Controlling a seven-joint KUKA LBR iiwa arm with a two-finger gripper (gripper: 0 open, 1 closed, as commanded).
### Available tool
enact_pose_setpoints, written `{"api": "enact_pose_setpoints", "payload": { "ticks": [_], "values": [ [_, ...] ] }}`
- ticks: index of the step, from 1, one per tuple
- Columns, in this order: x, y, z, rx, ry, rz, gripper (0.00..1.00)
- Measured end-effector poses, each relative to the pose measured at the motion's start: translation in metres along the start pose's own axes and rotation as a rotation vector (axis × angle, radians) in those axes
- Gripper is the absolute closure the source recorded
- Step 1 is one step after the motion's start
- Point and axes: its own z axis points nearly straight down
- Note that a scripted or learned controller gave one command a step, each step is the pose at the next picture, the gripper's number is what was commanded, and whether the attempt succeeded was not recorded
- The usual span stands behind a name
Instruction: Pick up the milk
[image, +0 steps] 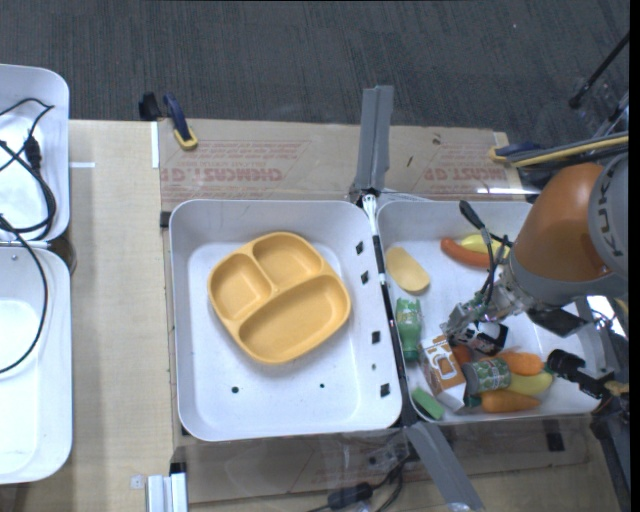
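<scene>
**Ana:** We want the milk (441, 364). We think it is the small orange and white carton in the right bin (430, 212), near the front, lying a bit tilted.

**Ben:** Yes. And our hand (468, 322) hangs just above and to the right of it. Is it gripping anything?

**Ana:** We cannot tell. The tip is dark and small, and lots of stuff sits behind it. We see nothing held in it.

**Ben:** So what could go wrong?

**Ana:** The milk is packed in tight. A green bottle (408, 327) sits just to its left. A can (487, 377) is right beside it on the other side, with a carrot (508, 401) and other toy food close by. We might grab the wrong thing.

**Ben:** Or we might push the milk away and close on nothing.

**Ana:** Right. The carton is tilted too, so it could slip out as we lift.

**Ben:** And the wall between the bins?

**Ana:** It is near. If we bump the milk left, it could jam there against the bottle. The yellow plate (279, 296) in the left bin is far off, so no worry there.
</scene>
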Motion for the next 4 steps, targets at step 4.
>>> {"api": "enact_pose_setpoints", "payload": {
  "ticks": [4],
  "values": [
    [0.03, 0.109, -0.155, 0.011, 0.019, -0.36, 1.0]
  ]
}}
